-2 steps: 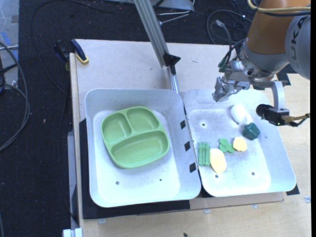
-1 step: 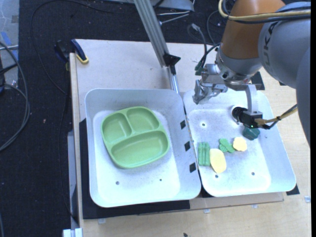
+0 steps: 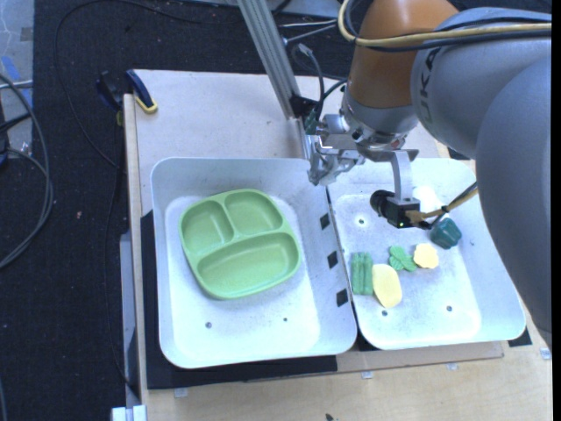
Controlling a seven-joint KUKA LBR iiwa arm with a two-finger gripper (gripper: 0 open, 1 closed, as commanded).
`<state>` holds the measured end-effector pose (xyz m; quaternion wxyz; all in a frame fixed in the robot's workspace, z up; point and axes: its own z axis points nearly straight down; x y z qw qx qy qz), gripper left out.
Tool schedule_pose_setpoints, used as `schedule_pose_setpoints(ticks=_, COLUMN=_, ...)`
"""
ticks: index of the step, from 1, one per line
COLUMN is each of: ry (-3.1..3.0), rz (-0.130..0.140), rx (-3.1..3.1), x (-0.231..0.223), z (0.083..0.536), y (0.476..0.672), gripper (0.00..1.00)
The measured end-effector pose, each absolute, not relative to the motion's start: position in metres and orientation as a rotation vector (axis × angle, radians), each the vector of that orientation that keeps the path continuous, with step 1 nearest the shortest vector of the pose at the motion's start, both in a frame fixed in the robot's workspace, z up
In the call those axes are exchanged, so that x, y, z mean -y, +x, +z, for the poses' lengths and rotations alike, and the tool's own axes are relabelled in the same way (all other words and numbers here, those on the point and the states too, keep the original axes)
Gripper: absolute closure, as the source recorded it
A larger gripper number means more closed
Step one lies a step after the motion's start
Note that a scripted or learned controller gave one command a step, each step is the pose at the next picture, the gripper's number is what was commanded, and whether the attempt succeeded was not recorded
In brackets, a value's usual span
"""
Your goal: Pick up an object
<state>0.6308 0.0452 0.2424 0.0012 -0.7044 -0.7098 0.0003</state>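
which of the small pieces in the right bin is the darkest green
The dark teal-green piece at the right bin's far right, beside the small yellow piece. The long green piece and small leafy one are lighter.

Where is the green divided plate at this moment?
The green divided plate lies in the left bin, across the shared wall from the small food pieces in the right bin.

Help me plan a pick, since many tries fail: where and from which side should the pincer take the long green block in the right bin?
Grip the long green block across its narrow width at mid-length, coming straight down from above. It lies flat, long axis running up and down the view. The yellow piece sits close on its right, so finger room there looks tight.
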Motion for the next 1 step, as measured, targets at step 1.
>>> schedule_pose_setpoints(ticks=1, ry=-2.212, rz=-0.001, rx=2.229, x=-0.0904, z=0.2359, y=0.6333, gripper=1.0)
